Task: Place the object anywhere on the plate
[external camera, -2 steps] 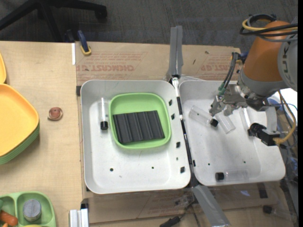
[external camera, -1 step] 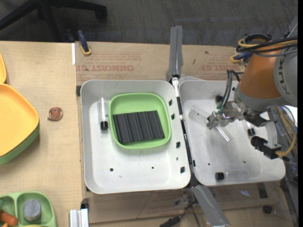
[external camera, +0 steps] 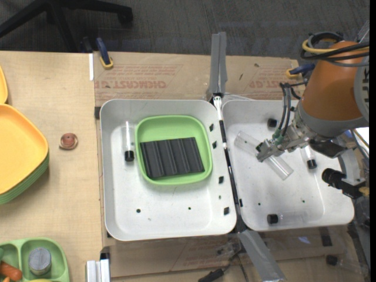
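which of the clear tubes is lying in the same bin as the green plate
The tube with the black cap, lying just left of the green plate in the left bin. The other clear tubes lie in the right bin.

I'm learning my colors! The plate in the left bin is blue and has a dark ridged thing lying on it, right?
Almost. The plate is green, not blue. The camera view shows it in the left bin with the dark ridged thing lying on it.
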Robot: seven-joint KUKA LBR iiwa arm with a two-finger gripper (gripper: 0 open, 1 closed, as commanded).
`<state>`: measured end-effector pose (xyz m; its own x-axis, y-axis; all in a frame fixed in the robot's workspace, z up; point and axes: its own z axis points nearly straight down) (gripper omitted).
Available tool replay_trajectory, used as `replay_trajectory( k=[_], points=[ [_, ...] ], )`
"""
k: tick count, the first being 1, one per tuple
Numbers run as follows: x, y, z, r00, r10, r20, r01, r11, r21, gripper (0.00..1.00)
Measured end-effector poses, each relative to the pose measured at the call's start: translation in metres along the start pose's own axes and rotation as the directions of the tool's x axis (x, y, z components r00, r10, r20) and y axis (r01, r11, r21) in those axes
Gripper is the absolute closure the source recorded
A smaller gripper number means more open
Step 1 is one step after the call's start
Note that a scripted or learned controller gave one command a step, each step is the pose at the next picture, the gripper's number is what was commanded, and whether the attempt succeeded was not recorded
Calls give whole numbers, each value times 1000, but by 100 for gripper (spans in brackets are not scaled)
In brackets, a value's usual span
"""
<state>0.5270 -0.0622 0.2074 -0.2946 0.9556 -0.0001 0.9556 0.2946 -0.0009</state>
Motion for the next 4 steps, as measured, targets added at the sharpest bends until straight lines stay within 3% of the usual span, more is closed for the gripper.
replay_trajectory(
  k=[1,3,4],
  points=[
    [16,19,17,998,-64,-1,64,998,2,100],
    [48,58,17,980,-199,1,199,980,0,100],
    [48,58,17,980,-198,1,198,980,0,0]
  ],
)
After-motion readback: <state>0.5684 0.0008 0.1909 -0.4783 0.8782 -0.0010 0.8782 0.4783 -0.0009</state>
